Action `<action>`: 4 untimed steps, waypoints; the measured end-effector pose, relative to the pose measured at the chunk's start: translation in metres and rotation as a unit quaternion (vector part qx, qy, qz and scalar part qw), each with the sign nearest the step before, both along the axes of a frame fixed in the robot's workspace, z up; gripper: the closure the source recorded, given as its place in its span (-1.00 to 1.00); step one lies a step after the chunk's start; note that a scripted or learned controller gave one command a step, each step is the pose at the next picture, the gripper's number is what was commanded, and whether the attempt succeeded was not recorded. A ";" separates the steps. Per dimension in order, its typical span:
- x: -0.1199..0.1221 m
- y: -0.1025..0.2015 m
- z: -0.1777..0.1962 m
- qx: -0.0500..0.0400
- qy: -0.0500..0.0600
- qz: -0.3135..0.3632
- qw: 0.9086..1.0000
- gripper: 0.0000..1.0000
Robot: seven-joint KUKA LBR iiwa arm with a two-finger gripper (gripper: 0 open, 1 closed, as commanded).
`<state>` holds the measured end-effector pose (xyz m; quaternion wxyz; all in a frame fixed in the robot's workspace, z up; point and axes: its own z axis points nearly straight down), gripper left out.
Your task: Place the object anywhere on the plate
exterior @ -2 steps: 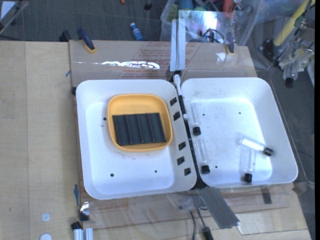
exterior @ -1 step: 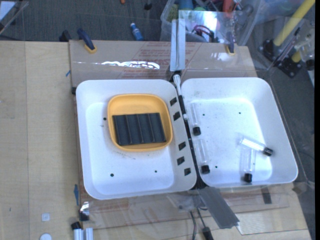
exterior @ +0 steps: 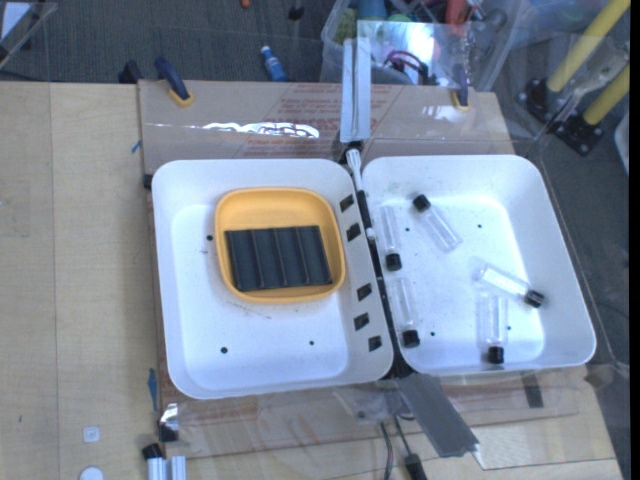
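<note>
Found five clear vials with black caps, all in the right bin (exterior: 460, 268), none on the plate (exterior: 280, 200). Spotted one vial (exterior: 437, 223) lying tilted near the far wall, cap toward the far left. Noted a second vial (exterior: 386, 233) along the bin's left wall, cap at its near end, and a third vial (exterior: 402, 306) in line with it, nearer the camera, cap also at the near end. Saw a fourth vial (exterior: 505, 283) lying slantwise toward the right side, cap pointing right. Placed the fifth vial (exterior: 491, 323) just below the fourth, near but apart from it, lengthwise with its cap at the near end.

Found the plate, yellow and roughly square with rounded corners, in the left bin (exterior: 190, 268), toward the far half. Saw a dark ridged insert (exterior: 277, 258) covering most of its floor.

Could not tell the gripper's state.

Counted a row of small black tabs (exterior: 352, 232) along the seam where the two bins met. Saw both bins resting on a wooden bench (exterior: 70, 268), with a sheet of clear plastic (exterior: 270, 128) beyond them. Made out a clear box (exterior: 440, 18) of bright clutter at the far edge, and a blue and orange clamp (exterior: 175, 83) at the far left corner.
</note>
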<state>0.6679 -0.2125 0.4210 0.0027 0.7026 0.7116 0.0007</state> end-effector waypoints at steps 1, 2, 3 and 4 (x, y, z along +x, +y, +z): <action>-0.001 -0.010 -0.076 0.001 0.003 0.166 0.986 -1.00; 0.000 -0.009 -0.132 0.001 0.002 0.283 0.959 -1.00; -0.040 -0.010 -0.099 0.000 0.001 0.405 0.914 -1.00; -0.040 -0.010 -0.149 -0.001 0.001 0.545 0.838 -1.00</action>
